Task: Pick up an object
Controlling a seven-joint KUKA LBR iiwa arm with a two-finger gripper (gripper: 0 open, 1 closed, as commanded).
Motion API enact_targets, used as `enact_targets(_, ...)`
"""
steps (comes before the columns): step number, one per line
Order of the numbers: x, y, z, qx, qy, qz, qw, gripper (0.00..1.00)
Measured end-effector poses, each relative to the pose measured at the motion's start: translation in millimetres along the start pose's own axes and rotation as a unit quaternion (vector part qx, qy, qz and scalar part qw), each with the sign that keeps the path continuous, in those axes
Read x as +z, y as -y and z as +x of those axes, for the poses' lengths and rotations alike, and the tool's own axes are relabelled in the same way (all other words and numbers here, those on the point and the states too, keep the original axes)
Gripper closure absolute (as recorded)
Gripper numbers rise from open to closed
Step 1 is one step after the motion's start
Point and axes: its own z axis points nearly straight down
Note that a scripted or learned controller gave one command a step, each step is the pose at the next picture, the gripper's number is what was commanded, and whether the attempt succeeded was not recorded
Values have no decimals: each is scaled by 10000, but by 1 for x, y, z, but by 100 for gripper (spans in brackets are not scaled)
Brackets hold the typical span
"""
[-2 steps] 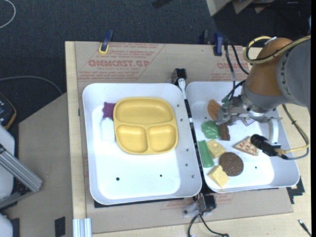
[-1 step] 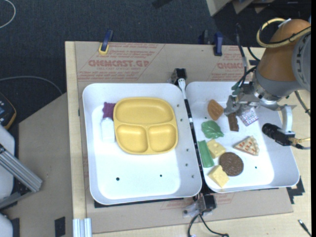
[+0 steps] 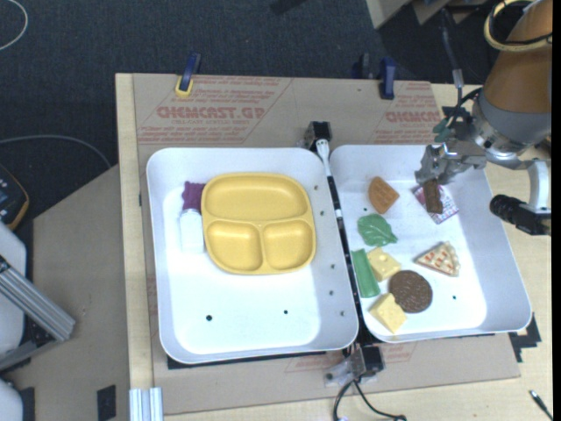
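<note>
Two white bins (image 3: pixel 166 235) sit side by side; the gripper (image 3: pixel 431 182) pinches a brown-and-pink flat piece (image 3: pixel 436 200) near the right bin's far rim.

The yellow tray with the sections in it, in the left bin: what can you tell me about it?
The yellow tray looks like smooth moulded plastic, with rounded corners and three hollows: one wide section across the far side and two smaller ones nearer the camera. Nothing lies in them. It lies flat and right way up in the far half of the left bin. At its left edge a purple item and a white item sit against it or partly under it; which one cannot be told.
</note>
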Motion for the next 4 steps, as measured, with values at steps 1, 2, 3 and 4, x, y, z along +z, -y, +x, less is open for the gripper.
enact_targets(1, -4, -1, 0, -1, -7, 25, 10000, 100)
enact_targets(2, 3, 24, 51, -18, -31, 71, 10000, 100)
enact_targets(3, -4, 39, 48, 7, -22, 61, 10000, 100)
enact_targets(4, 1, 32, 64, -9, -16, 45, 10000, 100)
